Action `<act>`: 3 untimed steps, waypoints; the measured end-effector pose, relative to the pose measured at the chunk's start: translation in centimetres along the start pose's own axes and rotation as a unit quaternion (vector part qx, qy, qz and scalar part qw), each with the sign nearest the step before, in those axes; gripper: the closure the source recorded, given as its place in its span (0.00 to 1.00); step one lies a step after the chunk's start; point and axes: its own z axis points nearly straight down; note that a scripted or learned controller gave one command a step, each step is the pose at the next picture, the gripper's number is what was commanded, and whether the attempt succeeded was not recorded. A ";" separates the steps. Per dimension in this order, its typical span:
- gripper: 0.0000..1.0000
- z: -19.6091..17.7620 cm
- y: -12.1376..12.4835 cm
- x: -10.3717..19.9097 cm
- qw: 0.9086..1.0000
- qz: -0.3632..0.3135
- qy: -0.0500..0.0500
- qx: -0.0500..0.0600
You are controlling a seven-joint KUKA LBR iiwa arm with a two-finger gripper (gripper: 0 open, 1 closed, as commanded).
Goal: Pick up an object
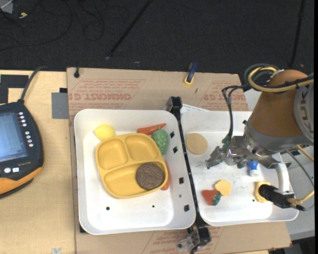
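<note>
The tool (218,157) hangs low over the right bin (238,218), reaching in from the right, and its dark fingers blur together at this slant, so I cannot tell how they are set; nothing can be made out between them. Any loose item would serve the task, and the nearest ones lie in this same bin: a tan cookie (196,143) just up and left of the tool, a yellow piece (223,187) and a red strawberry (211,196) touching each other nearer the front, and a small blue thing (253,168) tucked under the arm's wrist. The tool seems to sit between these items rather than squarely over any one, so a straight descent may well land on bare bin floor. The cookie looks flat and thin, which probably leaves little for fingers to catch, and it could slide away. The yellow piece and strawberry sit so close that a grab at one might nudge the other aside. In the left bin (90,194), a yellow tray (114,163) carries a brown patty (149,175), with a green vegetable (160,139), a carrot (151,128) and a lemon (104,132) beside it; reaching those means crossing the divider (181,157), a likely snag.
</note>
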 end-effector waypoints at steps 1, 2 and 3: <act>0.00 -8.8 -4.4 11.4 1.000 -0.007 0.002 -0.004; 1.00 -9.2 -4.4 10.7 1.000 0.000 0.000 0.001; 1.00 -23.6 -4.9 15.2 1.000 -0.003 0.001 -0.008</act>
